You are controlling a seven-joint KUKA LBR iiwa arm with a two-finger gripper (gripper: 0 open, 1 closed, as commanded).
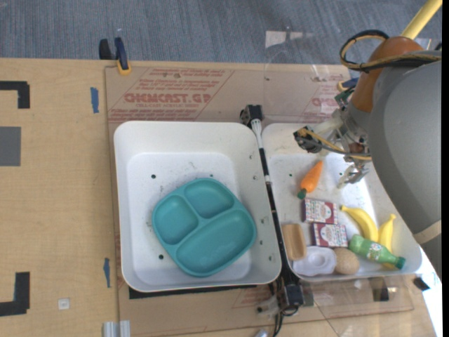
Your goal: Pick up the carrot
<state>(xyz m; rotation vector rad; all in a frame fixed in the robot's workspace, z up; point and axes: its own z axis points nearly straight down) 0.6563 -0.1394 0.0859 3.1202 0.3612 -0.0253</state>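
The carrot (312,175) is small and orange with a green stalk end. It lies tilted in the upper middle of the right bin (280,161), stalk end pointing down-left. My gripper (353,168) hangs over the same bin, a short way to the carrot's right and apart from it. Nothing appears to be in its hold. The grey arm, with its orange band and cables, covers the bin's right side.
Below the carrot lie two red-and-white boxes (324,222), two bananas (370,225), a green bottle (375,251), a tan bun (293,241), a white object (316,262) and a brown ball (345,260). The left bin (133,153) holds a teal divided plate (203,225).
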